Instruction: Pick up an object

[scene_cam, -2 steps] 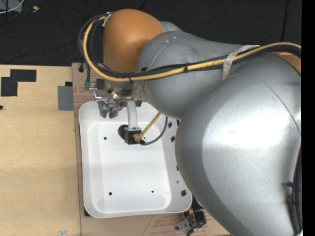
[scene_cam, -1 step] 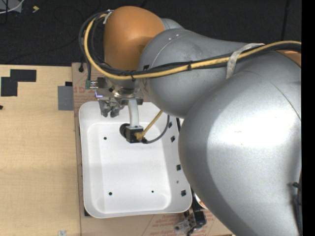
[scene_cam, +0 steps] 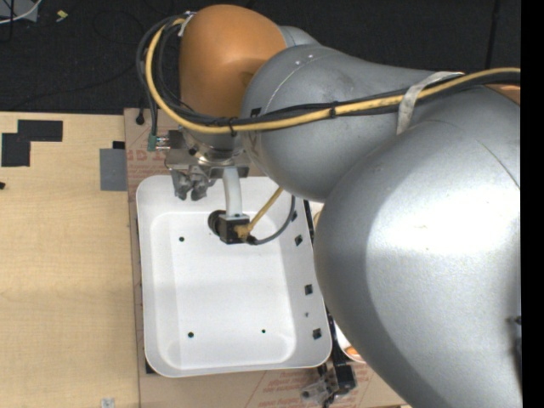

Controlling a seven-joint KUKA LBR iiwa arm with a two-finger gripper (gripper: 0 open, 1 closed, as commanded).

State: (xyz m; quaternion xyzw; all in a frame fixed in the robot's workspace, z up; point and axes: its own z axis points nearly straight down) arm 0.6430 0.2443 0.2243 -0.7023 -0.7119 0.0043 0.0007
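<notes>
A: Start nearest us. What is there?

B: The tan bench [scene_cam: 68, 296] on the left, and on it the left white bin [scene_cam: 146, 313], with its near rim close to the bench's near edge. A few small dark spots [scene_cam: 189, 335] mark the bin's floor.

A: And on the right?

B: The grey arm [scene_cam: 425, 253] (very bulky from this angle) covers that whole side.

A: Where is the gripper?

B: The gripper [scene_cam: 191, 187] hangs over the bin's far-left corner, just above the far rim. I cannot tell how far open it is, nor whether it has hold of anything.

A: And the object to pick?

B: I cannot tell where it lies; the arm hides the right side.

A: Farther back?

B: The orange band [scene_cam: 225, 53] sits above the wrist. On the bench to the far left are a grey patch [scene_cam: 111, 169] and black patches [scene_cam: 34, 138].
</notes>
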